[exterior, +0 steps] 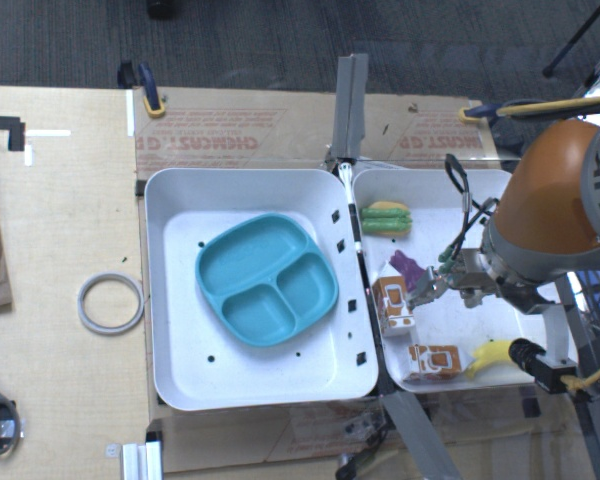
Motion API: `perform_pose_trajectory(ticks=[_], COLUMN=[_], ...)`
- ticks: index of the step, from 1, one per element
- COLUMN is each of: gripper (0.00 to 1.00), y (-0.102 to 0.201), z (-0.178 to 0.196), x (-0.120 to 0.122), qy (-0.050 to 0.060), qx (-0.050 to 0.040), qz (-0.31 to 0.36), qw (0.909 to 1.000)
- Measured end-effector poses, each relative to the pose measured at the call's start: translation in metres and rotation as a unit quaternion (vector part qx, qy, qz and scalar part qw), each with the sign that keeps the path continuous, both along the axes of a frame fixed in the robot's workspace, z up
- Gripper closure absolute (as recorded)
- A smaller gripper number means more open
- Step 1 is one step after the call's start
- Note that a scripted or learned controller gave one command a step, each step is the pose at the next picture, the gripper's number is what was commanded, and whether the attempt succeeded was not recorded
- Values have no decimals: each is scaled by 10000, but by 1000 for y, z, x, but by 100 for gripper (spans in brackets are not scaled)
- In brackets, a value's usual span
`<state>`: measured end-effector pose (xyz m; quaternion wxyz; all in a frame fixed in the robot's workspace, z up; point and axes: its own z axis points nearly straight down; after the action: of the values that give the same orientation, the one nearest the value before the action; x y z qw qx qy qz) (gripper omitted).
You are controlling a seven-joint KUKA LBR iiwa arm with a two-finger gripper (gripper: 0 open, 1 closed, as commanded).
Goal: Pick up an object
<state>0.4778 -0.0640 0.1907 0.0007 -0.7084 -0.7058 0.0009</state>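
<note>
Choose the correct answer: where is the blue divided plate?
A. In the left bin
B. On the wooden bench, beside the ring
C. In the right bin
A: the blue divided plate lies alone on the floor of the left bin, while the right bin holds the small food items.

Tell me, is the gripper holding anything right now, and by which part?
It cannot be told. The gripper sits low in the right bin, between the purple object and a small carton, with nothing visibly between its fingers.
</note>
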Motion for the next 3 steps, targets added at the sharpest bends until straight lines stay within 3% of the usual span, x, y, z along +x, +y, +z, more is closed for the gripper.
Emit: perform_pose_trajectory(ticks=[1,2,3], gripper=[0,0,0], y=[-27,11,-5], z=[0,0,16], x=[-1,0,13], qy=[7,2,13], qx=[-9,-8,-20], qz=[-1775,-3073,-3805], qw=[9841,9516,9248])
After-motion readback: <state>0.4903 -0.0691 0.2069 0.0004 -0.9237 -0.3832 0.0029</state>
